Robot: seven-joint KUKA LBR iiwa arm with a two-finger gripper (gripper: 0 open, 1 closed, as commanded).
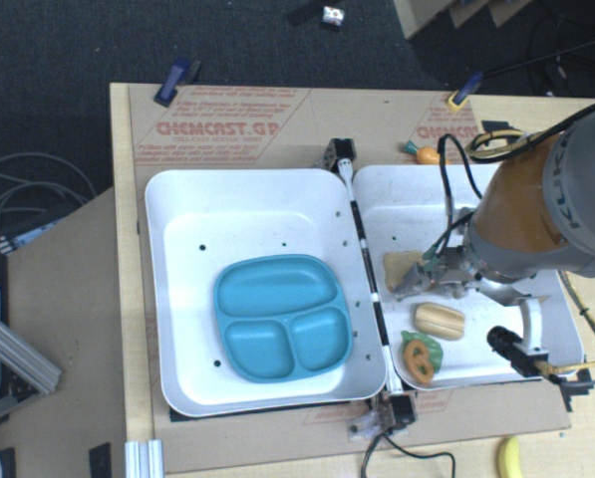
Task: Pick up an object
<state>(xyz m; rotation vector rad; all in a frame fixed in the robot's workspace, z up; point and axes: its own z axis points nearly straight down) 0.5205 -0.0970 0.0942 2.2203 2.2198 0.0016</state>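
In the right bin (407,202) a tan bread-roll-shaped object (439,320) lies near the front. Just in front of it sits an orange and green toy vegetable (419,357). A flat beige piece (401,265) rests by the bin's left wall. My gripper (419,281) hangs low over the bin's left half, between the beige piece and the tan roll, right above the roll's far edge. The grey arm with its orange band (516,207) covers the bin's right half.
The left bin (177,217) holds a blue divided plate (281,315). A black clip (341,152) joins the bins at the back. A small orange item (429,153) lies on the board behind the right bin. Cables run along the right side.
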